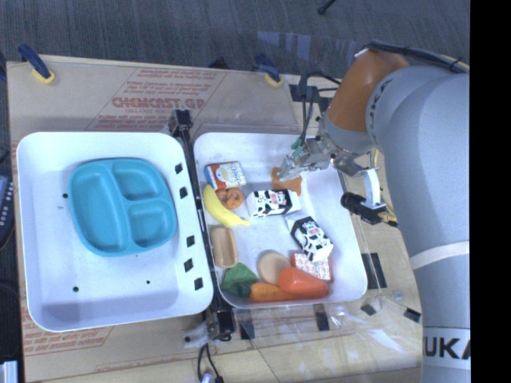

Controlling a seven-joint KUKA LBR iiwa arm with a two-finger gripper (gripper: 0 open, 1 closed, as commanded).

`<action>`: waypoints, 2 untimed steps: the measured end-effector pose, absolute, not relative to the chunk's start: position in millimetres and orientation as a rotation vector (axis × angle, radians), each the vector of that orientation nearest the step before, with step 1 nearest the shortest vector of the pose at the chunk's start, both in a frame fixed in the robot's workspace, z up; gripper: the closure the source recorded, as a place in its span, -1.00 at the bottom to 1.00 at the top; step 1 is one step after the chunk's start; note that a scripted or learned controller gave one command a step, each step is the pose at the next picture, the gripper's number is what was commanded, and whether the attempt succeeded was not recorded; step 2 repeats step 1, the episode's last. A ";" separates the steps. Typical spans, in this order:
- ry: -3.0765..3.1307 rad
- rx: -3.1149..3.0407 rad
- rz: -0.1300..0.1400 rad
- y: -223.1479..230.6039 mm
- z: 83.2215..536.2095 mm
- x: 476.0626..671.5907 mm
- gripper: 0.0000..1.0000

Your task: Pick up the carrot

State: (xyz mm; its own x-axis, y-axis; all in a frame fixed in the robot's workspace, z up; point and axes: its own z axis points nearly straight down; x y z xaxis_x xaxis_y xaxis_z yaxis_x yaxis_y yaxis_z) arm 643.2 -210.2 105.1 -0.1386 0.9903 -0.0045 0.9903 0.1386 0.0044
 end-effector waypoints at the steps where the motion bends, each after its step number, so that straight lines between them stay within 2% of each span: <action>1: 2.576 1.785 0.000 -211.0 216.3 578.3 1.00; 2: 2.576 1.785 0.000 -211.0 216.3 578.3 1.00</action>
